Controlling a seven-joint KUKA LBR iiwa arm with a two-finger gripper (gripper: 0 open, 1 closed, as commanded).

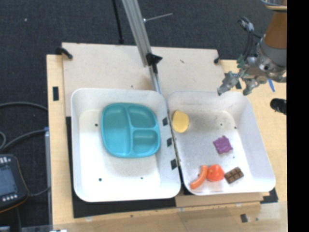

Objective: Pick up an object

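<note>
my hand: my gripper (235, 85) hung over the far right corner of the right bin (251, 115), up by its rim, with the orange-banded wrist above it at the picture's right side.

my grip: the two fingers stood spread apart, with bare bin rim and bench showing between them; i had hold of nothing.

what i could pick: four things lay in the right bin. a yellow piece (180, 121) sat near the bin's left wall, toward the far end. a purple block (222, 144) lay right of the middle. an orange piece (207, 175) and a brown block (233, 175) lay close together at the near edge, the brown one just to the right of the orange.

other bin: the left bin (87, 178) held a teal divided plate (130, 130), lying flat, well apart from my hand.

done: as i judged it, nothing of the pick itself. no object was off the bin floor and none was between my fingers.

left: the whole grasp. i still had to choose one thing, come down over it, shut on it and lift it.

nearest: the purple block and the yellow piece both lay nearer to my hand than the pair at the near edge, though neither was under it.

risk: the orange piece and the brown block lay close enough that, in my judgement, a try there could catch both or push one aside.
</note>
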